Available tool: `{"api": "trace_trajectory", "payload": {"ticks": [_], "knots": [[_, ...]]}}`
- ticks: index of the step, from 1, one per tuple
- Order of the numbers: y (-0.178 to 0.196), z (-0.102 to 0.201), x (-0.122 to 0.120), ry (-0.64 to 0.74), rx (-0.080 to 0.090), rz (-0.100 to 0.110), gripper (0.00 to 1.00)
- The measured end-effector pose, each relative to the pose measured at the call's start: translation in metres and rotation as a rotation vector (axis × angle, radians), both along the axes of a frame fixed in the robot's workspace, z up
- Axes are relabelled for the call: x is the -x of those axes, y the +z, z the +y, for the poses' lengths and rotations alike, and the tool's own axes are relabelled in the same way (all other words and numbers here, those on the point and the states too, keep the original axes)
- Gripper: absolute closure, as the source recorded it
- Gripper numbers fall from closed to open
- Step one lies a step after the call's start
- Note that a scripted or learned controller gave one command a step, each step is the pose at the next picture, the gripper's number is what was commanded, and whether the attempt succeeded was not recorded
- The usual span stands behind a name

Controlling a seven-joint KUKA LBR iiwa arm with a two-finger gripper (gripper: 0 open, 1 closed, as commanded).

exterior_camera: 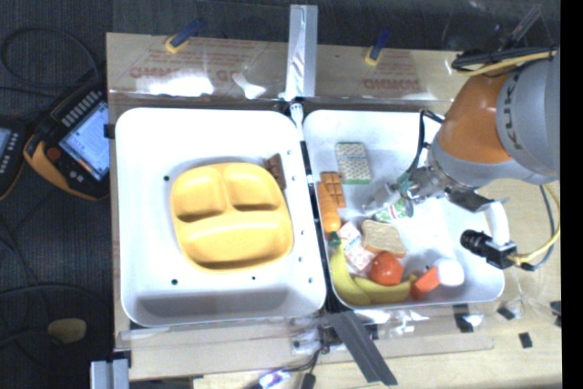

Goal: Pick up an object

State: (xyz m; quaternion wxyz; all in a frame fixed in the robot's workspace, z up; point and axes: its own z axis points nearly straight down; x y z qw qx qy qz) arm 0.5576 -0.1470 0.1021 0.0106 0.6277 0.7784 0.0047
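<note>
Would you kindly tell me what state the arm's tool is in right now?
Tool: low in the right white bin, over the green-and-white packet; whether it is open or closed cannot be told.

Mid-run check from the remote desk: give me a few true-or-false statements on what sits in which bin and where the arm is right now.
1. The yellow compartment tray lies in the left white bin. True.
2. The round red tomato sits in the left bin. False: it is in the right white bin, near the front.
3. The yellow banana lies along the right bin's front edge. True.
4. The gripper is above the left bin. False: it is over the right bin.
5. The slice of bread rests on the yellow tray. False: it lies in the right bin.
</note>
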Motion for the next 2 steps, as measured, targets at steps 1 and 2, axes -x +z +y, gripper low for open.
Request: {"api": "trace_trajectory", "payload": {"ticks": [1, 2], "knots": [[0.157, 0.084, 0.038, 0.207, -0.004, 0.024, 1.0], [0.192, 0.113, 0.052, -0.006, -0.005, 0.023, 1.0]]}}
